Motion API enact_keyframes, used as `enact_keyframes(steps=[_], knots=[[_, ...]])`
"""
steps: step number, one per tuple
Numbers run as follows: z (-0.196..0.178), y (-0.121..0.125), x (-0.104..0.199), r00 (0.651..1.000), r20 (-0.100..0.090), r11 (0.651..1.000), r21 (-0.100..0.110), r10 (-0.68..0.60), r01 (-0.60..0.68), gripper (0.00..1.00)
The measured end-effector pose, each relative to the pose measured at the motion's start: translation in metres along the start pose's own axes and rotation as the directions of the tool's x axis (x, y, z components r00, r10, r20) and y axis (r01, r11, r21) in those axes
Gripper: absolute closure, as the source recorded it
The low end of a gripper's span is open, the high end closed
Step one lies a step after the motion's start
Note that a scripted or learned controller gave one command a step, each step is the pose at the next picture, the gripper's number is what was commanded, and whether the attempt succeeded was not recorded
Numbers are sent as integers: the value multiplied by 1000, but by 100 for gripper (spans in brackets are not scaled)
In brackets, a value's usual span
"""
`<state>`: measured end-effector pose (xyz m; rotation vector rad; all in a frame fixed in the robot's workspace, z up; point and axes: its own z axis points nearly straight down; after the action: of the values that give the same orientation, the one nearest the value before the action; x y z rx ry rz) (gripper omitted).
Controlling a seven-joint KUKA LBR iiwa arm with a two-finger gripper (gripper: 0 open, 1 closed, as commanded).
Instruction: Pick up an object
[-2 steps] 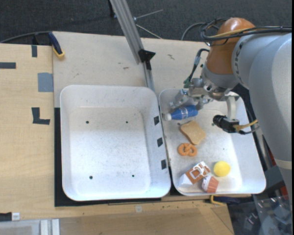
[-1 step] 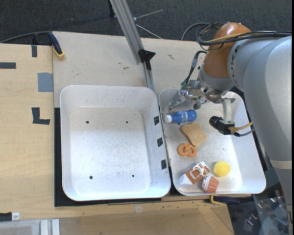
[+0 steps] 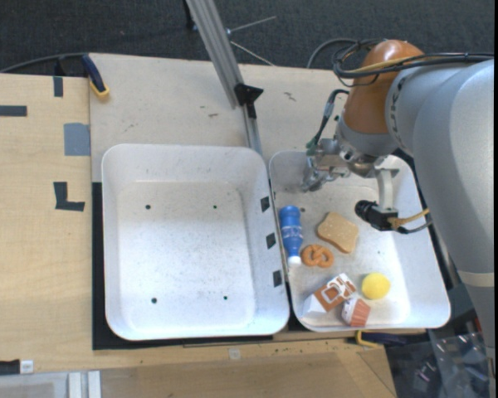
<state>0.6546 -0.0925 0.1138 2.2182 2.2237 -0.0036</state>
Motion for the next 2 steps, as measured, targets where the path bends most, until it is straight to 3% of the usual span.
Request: enact_keyframes(steps=[1,2], knots=[[-54,-9,2,1000,-2,1000,-5,1,-1,100],[-106,1,-3,1000,-1,1000,-6,1,-1,100]])
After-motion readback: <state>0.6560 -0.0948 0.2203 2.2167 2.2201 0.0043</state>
